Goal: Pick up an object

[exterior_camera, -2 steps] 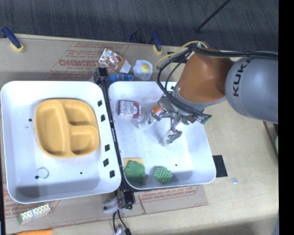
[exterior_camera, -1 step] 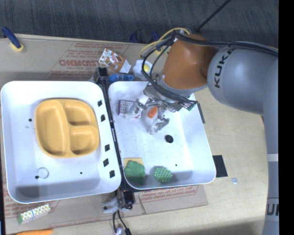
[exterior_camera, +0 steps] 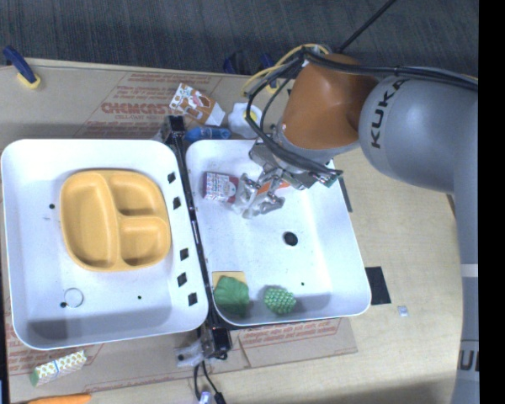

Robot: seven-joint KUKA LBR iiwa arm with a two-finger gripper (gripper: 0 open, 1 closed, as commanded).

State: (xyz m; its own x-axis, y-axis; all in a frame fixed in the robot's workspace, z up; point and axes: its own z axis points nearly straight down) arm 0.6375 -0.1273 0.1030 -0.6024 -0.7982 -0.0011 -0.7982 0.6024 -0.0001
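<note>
Cardboard sheeting (exterior_camera: 109, 108) with red print covers the table under two shallow white bins set side by side.

Left bin (exterior_camera: 25, 225): holds one yellow compartment tray (exterior_camera: 115, 219), rounded, with one long section on its left and two smaller sections on its right. The tray lies flat, slightly above the middle of the bin. A small clear ring (exterior_camera: 73, 297) lies near the bin's lower left corner, apart from the tray.

Right bin (exterior_camera: 337, 251): three loose items and one dark round spot (exterior_camera: 290, 240) on the floor. A small packet (exterior_camera: 220, 186), white with red and dark print, lies flat in the upper left part of the bin. A green crumpled object (exterior_camera: 231, 292) sits against the bottom wall at the lower left, on a yellow patch. Just beside it to the right lies a green ball with a knobbly surface (exterior_camera: 278, 300), apart from it by a narrow gap.

Arm: grey with an orange band (exterior_camera: 320, 108), reaching in from the right over the upper part of the right bin. The claw (exterior_camera: 257, 199) is down near the bin floor, immediately right of the packet. Its metal parts are blurred together, so how far it is open cannot be told, nor whether it touches the packet. Nothing is visibly lifted.

Outside the bins: a small printed box (exterior_camera: 188, 100) above the gap between them, and a blue clip (exterior_camera: 21, 67) at the upper left corner of the table.
</note>
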